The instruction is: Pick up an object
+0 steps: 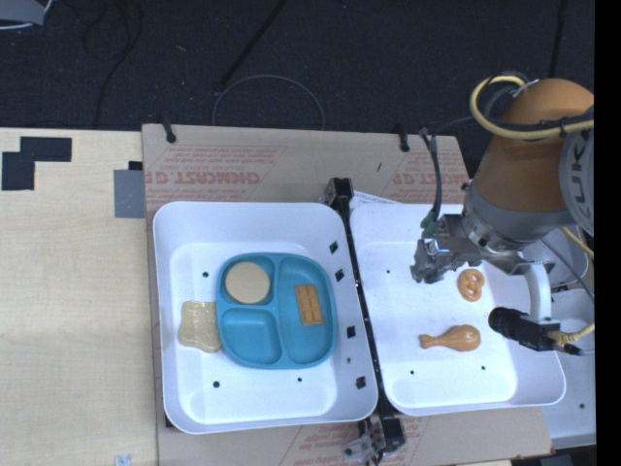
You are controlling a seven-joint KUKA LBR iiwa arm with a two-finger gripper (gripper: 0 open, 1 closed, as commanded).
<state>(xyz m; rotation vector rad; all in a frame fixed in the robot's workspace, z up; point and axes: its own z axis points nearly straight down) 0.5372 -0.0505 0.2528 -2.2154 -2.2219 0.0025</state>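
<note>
Since the task names no particular object, the nearest candidates to the claw (427, 270) are the two toy foods in the right bin (408, 377). The pretzel (471, 284) lies just to the right of the claw and a little nearer to the camera, close beside it but not between its fingers. The drumstick (452, 339) lies nearer again, in front of the claw and slightly right; its long axis runs left to right, with the thin end to the left and the thick end to the right. The claw hangs low over the far middle part of the right bin, and I cannot tell from this slanted view how it is set; nothing appears to be held in it. I judge that the coming move depends on a short shift to the right for the pretzel, or toward the near side for the drumstick. In the left bin (175, 377), well apart, stands a blue tray (260, 346) with a round biscuit (246, 282) and a cracker (310, 305) in its compartments, and a pale bread slice (199, 325) touches its left edge.
</note>
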